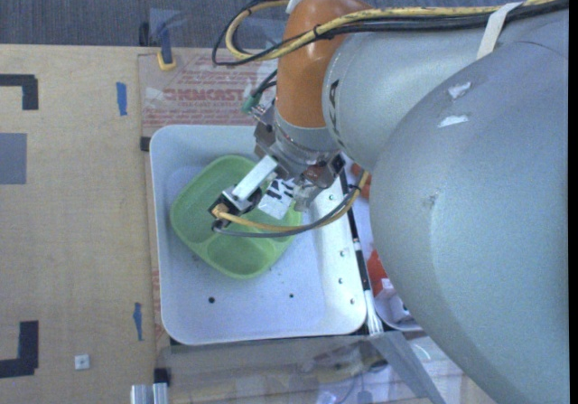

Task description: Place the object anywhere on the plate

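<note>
A green, rounded-square plate [237,253] lies in the left white bin [185,307], toward its back and middle. My gripper [291,194] hangs over the plate's right part, below the orange wrist band [312,32]. The wrist and its fittings hide what is under the gripper. I see no loose object on the bare parts of the plate.
The big grey arm [470,194] covers most of the right bin. A sliver of something red-orange [373,267] shows beside it. The bin floor in front of the plate is bare white with a few small dark specks. A cardboard sheet [72,212] lies to the left.
</note>
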